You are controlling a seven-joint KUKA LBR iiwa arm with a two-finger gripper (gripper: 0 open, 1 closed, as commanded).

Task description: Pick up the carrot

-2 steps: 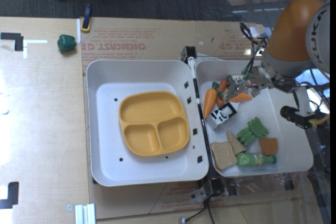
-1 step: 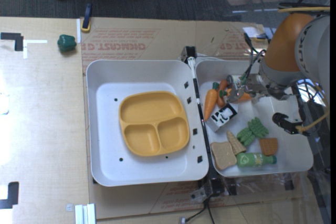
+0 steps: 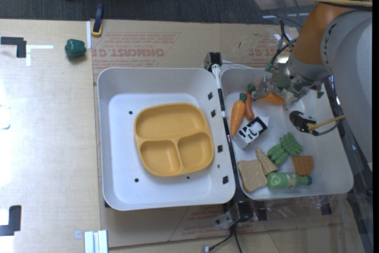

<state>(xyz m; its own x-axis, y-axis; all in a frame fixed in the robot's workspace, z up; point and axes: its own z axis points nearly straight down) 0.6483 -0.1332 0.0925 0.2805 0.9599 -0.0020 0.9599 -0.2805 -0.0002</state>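
Three carrots are in the right bin [image 3: 337, 183]. The largest carrot [image 3: 237, 117] lies against the bin's left wall, green top pointing away. A thinner carrot [image 3: 249, 107] lies just to its right. A third orange carrot [image 3: 272, 99], with a green tip at its left, lies crosswise right under my gripper [image 3: 277, 89] at the bin's far side. The gripper hangs directly over this third carrot, and its body hides where the two meet.
A yellow divided plate [image 3: 174, 139] sits in the left bin [image 3: 112, 175]. Nearer in the right bin are a black-and-white box [image 3: 253, 129], a green ridged piece [image 3: 284, 148], a bread slice [image 3: 251, 175], an orange cracker [image 3: 303, 165] and a green bottle [image 3: 287, 181]. A green lump [image 3: 75, 49] rests on the bench.
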